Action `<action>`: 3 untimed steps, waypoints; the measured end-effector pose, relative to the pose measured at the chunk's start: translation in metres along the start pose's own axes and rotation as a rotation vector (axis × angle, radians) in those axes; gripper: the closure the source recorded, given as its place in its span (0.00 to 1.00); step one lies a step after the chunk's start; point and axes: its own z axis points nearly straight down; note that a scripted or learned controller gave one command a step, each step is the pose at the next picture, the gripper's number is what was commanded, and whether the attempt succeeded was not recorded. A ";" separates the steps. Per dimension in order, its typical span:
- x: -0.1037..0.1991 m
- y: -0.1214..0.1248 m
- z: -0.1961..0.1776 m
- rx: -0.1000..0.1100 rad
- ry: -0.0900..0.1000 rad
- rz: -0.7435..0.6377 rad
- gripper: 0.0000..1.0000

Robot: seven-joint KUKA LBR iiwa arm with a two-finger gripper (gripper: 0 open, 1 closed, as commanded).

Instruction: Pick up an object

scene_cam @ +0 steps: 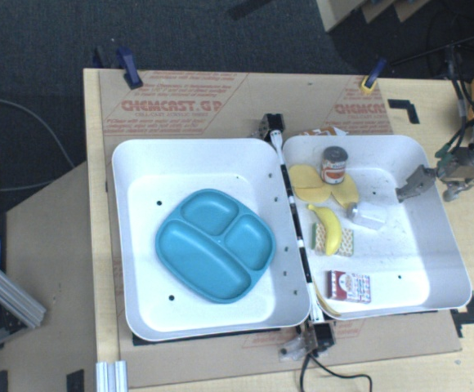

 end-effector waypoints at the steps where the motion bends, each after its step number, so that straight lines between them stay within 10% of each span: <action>1: 0.071 -0.005 0.099 0.002 0.001 -0.001 0.00; 3: 0.077 0.122 0.141 -0.001 0.000 -0.001 0.00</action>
